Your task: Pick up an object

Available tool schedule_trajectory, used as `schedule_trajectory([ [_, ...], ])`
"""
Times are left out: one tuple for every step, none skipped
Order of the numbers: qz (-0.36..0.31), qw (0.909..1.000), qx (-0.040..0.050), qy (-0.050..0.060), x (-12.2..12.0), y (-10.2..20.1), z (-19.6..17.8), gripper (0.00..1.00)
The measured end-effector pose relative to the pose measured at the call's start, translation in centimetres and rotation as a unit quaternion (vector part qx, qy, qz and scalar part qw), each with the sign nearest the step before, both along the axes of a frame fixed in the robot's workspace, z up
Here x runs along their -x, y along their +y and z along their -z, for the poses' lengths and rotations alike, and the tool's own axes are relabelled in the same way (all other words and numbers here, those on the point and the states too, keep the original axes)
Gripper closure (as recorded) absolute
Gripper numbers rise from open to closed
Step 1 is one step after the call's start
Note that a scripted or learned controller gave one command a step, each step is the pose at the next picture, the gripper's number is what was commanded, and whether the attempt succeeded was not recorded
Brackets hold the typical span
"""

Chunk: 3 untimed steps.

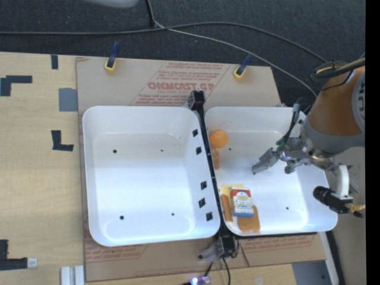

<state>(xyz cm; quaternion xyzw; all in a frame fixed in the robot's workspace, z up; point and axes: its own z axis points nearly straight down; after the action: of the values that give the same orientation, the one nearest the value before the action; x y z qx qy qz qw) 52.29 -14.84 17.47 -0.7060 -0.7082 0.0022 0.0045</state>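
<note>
Right bin point(261, 114): orange ball point(218, 138), small carton point(242, 203) apart; hand point(261, 165) between them, grip unclear.

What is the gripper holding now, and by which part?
Nothing: the gripper hangs over bare floor of the right bin, apart from the orange ball and the box.

Two shallow plastic bins point(142, 177) glossy white, black dots on floors. Small round ball point(218, 138) orange. Flat rectangular packet point(242, 203) white, red top, yellow-blue print; beneath it orange-tan slab point(249, 223). Cardboard sheet point(178, 82) tan, red lettering. Spring clamps point(111, 64) yellow, blue handles. Arm point(335, 114) grey, orange band.
</note>
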Motion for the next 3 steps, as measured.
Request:
schedule_trajectory([
  [0.002,1.0,-0.0008,-0.008,3.7,3.4,9.0,0.0],
  [0.001,1.0,0.0028,-0.006,2.3,4.7,8.9,0.0],
  [0.002,1.0,0.0016,-0.006,3.8,1.0,8.9,0.0],
])
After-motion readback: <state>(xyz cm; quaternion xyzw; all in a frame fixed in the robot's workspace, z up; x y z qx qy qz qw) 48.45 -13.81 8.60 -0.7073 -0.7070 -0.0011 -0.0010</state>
